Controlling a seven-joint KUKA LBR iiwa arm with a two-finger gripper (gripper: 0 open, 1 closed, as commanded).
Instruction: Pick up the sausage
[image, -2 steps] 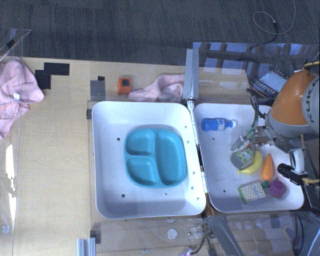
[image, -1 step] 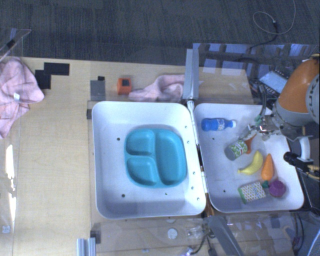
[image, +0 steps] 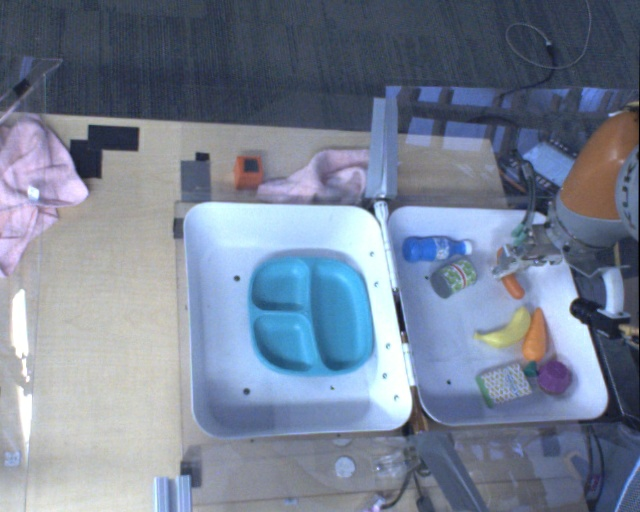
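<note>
From above, the wooden surface (image: 110, 330) carries two shallow white bins side by side. The left bin (image: 215, 300) holds a blue divided plate (image: 310, 313) near its middle, three compartments showing.

The right bin (image: 440, 330) holds the small things. A blue bottle (image: 436, 248) with a white cap lies on its side near the bin's far left corner, and just beside it, toward the middle, sits a small can (image: 454, 277) with a green label. A yellow banana (image: 507, 329) lies toward the right side, touching or almost touching an orange carrot (image: 536, 335) that stands on end beside it. Near the bin's near right corner lie a small green and white packet (image: 504, 383) and a purple round thing (image: 554, 377), just beside each other.

The arm comes in over the bin's far right corner — grey, with the orange band (image: 600, 165) showing above the wrist. The gripper (image: 518, 262) hangs low over the far right part of the bin, and an orange-red piece, the sausage (image: 512, 286), lies directly below its tip, touching it or nearly so. Whether the gripper is released or clenched on anything I cannot tell.

Beyond the bins, along the far edge of the surface, lie a pink cloth (image: 318, 178) and a small orange block (image: 248, 169) — another pink cloth (image: 35, 185) lies at the far left corner.
</note>
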